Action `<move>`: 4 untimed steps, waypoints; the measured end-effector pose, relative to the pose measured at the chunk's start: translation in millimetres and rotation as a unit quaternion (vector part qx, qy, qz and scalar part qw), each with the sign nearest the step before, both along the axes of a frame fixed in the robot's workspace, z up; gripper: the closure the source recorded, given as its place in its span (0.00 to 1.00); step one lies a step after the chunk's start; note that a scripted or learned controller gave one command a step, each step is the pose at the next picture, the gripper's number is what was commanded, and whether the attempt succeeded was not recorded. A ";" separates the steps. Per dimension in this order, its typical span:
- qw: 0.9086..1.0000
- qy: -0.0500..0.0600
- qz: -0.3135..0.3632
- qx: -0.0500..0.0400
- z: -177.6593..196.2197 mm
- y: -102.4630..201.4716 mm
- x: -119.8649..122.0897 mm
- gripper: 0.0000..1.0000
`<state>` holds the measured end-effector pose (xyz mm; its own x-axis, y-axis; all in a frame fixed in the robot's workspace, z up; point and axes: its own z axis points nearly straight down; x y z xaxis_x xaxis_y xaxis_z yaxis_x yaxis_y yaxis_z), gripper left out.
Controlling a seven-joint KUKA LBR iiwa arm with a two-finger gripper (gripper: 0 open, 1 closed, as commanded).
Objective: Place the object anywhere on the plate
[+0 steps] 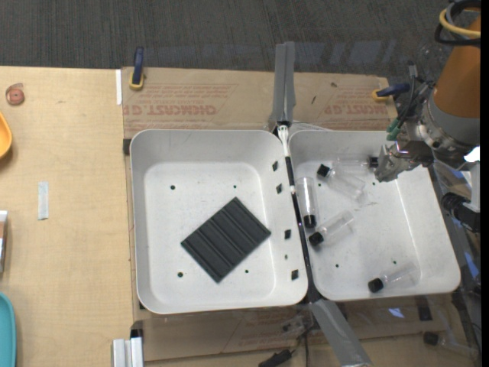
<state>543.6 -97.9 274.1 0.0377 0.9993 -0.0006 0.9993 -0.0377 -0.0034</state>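
A dark grey ribbed plate (pixel 225 239) lies at a slant on the floor of the left bin (pixel 153 174). Several clear plastic vials with black caps lie in the right bin (pixel 428 228): one (pixel 307 201) along its left wall, one (pixel 331 228) just below it, one (pixel 393 279) near the front, and one (pixel 341 177) at the back. My gripper (pixel 388 165) hangs low over the back right corner of the right bin, just right of the back vial. A black cap (pixel 374 160) sits right beside its tip.
A metal divider (pixel 284 82) runs between the two bins at the back. Brown cardboard (pixel 206 102) lies behind the bins with a blue clamp (pixel 137 66) on it. The wooden benchtop (pixel 69 205) stretches to the left.
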 end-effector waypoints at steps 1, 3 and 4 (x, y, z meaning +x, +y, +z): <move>0.981 -0.001 0.193 0.000 35.1 -24.6 -65.3 1.00; 0.796 -0.003 0.605 0.000 41.9 -15.4 47.8 1.00; 0.721 -0.002 0.692 0.001 -14.5 49.9 97.6 1.00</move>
